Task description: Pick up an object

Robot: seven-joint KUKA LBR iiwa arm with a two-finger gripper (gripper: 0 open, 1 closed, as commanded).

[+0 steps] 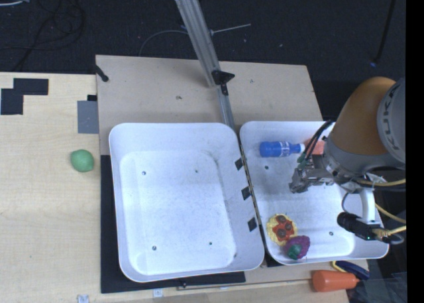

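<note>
Over the right bin's (260,162) middle, the gripper (302,181) hovers, reaching; I cannot tell its opening. Nearest is the blue bottle (279,148) at the far edge, so it likely needs aligning and lowering.

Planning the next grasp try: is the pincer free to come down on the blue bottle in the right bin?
Probably yes. The pincer hangs in the right bin, just below the blue bottle, which lies alone near the bin's far wall, with nothing between them.

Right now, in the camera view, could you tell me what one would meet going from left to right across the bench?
Green ball → left bin → blue bottle → gripper → orange object by the front edge.
</note>
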